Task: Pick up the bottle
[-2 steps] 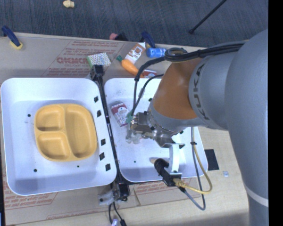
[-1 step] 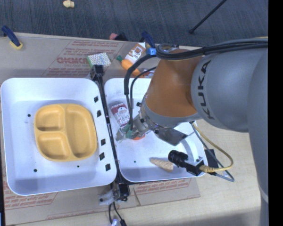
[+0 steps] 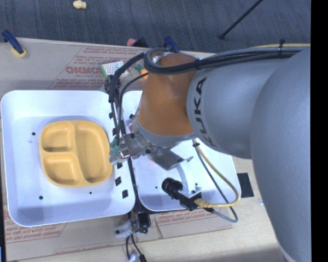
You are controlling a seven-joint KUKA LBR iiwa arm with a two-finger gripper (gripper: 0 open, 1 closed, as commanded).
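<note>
The big grey arm (image 3: 246,108) with its orange band (image 3: 167,100) hangs over the right bin (image 3: 218,192) and covers most of it. The gripper is somewhere beneath the wrist; I cannot tell its state. I cannot make out the bottle. A yellow divided tray (image 3: 74,152) lies in the left bin (image 3: 22,108)
</note>
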